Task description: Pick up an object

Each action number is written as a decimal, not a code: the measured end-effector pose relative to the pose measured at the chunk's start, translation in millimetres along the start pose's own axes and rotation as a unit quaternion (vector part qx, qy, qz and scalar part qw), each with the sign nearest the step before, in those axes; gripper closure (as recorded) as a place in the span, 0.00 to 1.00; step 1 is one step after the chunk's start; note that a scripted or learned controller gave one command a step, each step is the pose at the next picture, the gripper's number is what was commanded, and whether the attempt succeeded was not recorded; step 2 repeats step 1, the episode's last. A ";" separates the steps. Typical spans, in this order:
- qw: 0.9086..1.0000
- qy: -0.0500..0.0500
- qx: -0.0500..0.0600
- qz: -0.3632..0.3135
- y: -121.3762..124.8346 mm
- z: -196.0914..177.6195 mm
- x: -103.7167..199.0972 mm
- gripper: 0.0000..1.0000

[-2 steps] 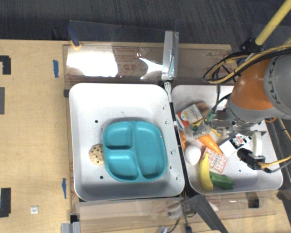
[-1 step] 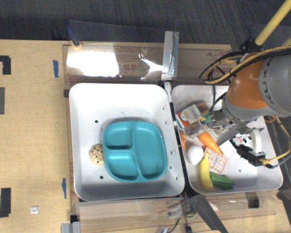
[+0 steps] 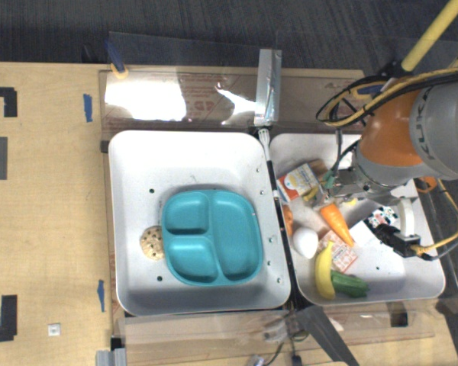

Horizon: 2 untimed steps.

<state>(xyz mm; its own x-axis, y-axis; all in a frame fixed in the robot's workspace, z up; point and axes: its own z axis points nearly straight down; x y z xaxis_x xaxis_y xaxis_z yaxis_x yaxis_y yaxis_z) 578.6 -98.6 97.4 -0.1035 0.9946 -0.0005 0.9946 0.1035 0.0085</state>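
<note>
claw (image 3: 334,193) sits above the carrot (image 3: 337,223) in the right bin (image 3: 420,280).

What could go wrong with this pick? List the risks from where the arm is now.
1. The right bin is crowded: the carrot, white egg, banana and small carton lie close together, so a grasp on one could easily knock or drag a neighbour.
2. The carrot is tapered and lies at a slant, so it may slip free.
3. Loose cables hang by the arm and might snag.
</note>
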 end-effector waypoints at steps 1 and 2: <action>1.000 0.001 0.002 0.011 13.2 -88.7 70.1 1.00; 1.000 0.001 0.002 0.011 13.2 -88.7 70.1 1.00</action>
